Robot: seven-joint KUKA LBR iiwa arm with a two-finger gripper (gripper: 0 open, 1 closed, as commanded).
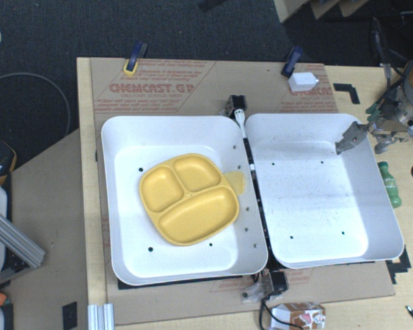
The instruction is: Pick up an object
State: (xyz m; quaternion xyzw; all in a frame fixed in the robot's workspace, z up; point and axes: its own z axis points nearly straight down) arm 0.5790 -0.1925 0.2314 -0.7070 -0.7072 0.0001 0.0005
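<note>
Yellow divided plate [188,198] lies flat in the left bin [117,150], slightly toward its right half, three compartments facing up. Right bin [372,232] sits just beside it. Gripper [351,140] hangs over the right bin's upper right corner, well apart from the plate. Cannot tell its state from this angle. Nothing visibly held.

Two bins sit side by side on a board [193,88] in the middle of the frame. The left bin [124,253] holds a divided plate [188,198], lying at its centre and reaching toward the right wall. The right bin [316,246] lies just beside it. The gripper [354,137] hangs over the right bin's upper right corner. A bottle [389,182] lies outside that bin's right wall.
</note>
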